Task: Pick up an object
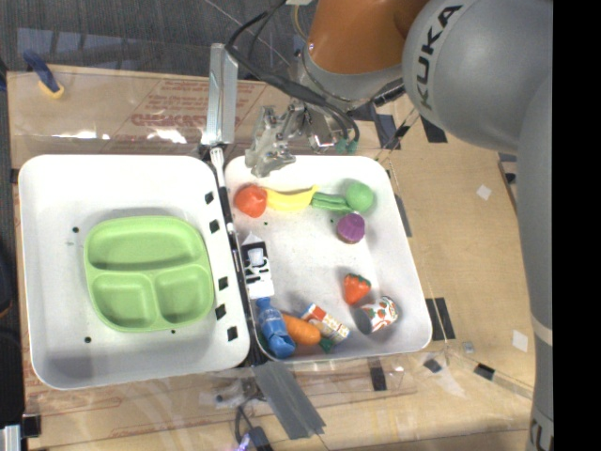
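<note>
Single overhead view. The claw [272, 153] hangs over the far left corner of the right bin [406, 252], just above the rim, with the grey arm [488, 54] and its orange band [362, 12] reaching in from the upper right. Metal fingers point down and left; whether they are apart or together I cannot tell from this angle. Nothing is visibly between them.

Right bin contents, far end: orange-red round fruit [250, 200] just below the claw, touching a yellow banana [291, 197]; a green toy with a ball-shaped end [349, 196] to the banana's right; a purple round piece [350, 226] just beneath that. Mid bin: a white tag with black print [254, 259] against the left wall; a strawberry [356, 289] toward the right. Near end: a blue bottle-like item [273, 331], a carrot [301, 329], a small red-and-white carton [325, 321] and a white-and-red ball-like toy [380, 315], clustered along the near wall.

Left bin [47, 195] holds a light green compartment tray [147, 272], lying flat, roughly central.

Both bins sit on the desk [470, 252], side by side, walls touching.
</note>
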`<action>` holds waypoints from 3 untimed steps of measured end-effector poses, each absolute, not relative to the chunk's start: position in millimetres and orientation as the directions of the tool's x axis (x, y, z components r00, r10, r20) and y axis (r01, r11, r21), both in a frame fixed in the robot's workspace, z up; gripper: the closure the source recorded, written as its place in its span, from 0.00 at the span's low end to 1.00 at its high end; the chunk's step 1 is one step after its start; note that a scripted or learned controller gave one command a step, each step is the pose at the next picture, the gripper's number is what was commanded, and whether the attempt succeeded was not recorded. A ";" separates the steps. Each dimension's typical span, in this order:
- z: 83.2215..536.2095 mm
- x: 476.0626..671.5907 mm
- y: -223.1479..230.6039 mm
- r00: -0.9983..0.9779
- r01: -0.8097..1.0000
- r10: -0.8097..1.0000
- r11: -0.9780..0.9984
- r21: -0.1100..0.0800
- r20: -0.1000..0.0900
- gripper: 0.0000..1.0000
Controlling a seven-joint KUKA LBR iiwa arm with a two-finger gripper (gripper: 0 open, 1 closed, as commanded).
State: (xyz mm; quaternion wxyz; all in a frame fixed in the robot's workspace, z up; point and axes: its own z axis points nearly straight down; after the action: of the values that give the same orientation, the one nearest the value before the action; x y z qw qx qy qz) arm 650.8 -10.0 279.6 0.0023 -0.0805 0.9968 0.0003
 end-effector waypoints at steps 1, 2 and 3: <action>291.0 651.8 -10.9 -0.987 -0.162 -0.162 0.987 -0.003 -0.008 1.00; 302.0 652.8 -10.6 -0.986 -0.164 -0.164 0.986 -0.004 -0.012 1.00; 313.2 653.7 -10.6 -0.986 -0.166 -0.166 0.986 -0.006 -0.016 1.00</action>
State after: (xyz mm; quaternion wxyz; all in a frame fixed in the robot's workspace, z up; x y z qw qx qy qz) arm 653.7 -10.6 313.2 0.0080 -0.0831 0.9965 -0.0023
